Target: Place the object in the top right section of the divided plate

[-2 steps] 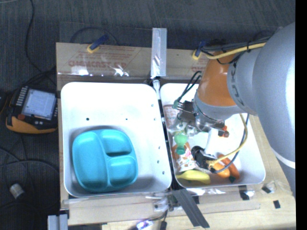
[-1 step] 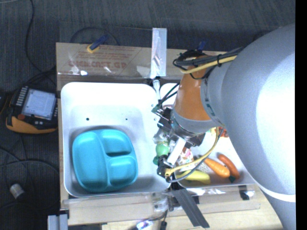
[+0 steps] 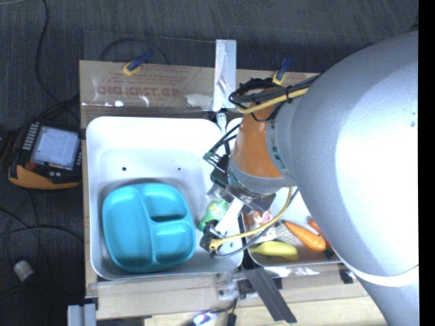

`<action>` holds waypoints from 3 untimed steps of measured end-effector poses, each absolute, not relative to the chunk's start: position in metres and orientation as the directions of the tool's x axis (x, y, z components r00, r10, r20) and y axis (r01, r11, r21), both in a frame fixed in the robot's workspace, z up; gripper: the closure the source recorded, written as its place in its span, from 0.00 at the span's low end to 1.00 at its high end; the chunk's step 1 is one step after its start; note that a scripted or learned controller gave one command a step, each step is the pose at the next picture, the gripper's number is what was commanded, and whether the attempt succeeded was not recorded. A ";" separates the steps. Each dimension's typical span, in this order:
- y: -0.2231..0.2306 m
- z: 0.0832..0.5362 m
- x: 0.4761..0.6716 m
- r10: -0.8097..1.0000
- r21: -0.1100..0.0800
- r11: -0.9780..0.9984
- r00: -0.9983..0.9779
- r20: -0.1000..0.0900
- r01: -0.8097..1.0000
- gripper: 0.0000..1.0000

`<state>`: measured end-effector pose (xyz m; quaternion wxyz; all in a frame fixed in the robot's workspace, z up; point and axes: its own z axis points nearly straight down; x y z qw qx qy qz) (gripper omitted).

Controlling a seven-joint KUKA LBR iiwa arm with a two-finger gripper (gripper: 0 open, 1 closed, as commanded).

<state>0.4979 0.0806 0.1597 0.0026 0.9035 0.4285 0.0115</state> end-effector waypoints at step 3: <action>0.067 0.182 0.549 0.412 0.002 -0.911 0.911 -0.007 0.412 1.00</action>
